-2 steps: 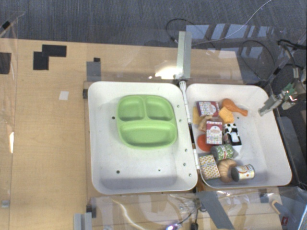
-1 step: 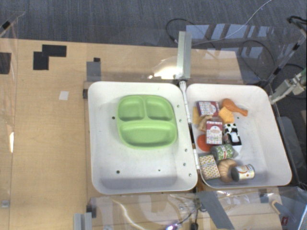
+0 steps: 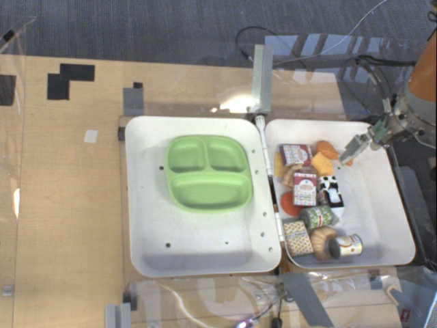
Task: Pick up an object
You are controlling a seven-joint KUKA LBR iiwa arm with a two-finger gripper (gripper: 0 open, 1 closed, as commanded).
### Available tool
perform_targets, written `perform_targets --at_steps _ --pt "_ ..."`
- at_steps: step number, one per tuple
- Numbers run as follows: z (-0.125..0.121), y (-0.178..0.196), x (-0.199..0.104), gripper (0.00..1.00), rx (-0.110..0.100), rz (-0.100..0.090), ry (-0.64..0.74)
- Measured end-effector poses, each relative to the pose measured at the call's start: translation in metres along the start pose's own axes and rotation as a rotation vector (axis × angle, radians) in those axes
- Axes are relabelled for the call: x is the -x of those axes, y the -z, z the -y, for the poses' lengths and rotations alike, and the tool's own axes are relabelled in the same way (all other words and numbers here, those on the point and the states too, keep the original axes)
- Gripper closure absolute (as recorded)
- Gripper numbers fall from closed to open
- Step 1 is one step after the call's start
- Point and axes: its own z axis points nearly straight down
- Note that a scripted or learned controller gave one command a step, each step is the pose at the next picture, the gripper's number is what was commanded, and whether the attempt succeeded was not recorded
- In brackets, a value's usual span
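1. Two white bins sit on the table; the right bin holds a crowded heap of small toy groceries.
2. Going by this view, the pincer should drop straight onto an outer piece; I cannot tell its opening, and nothing sits within it.
3. Closest is the orange piece, small, rounded, at the heap's top edge.

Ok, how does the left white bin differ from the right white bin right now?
The left white bin holds a single green divided plate lying flat near its middle; the right white bin holds a cluster of small toy food items crowded along its left side. The gripper hangs over the right bin's upper part, not the left bin. Both are shallow, white, round-cornered and sit side by side.
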Motion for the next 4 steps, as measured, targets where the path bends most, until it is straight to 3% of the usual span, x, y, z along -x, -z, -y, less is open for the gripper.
perform_targets --at_steps 1,2,3,4 --pt "-0.013 -0.172 0.021 0.00 0.002 0.001 -0.112" --pt "-0.016 -0.160 0.021 1.00 0.008 0.003 -0.110" --pt "-0.054 -0.060 -0.011 1.00 0.001 0.000 -0.561" --pt "-0.054 -0.061 -0.012 0.00 0.000 0.000 -0.561"
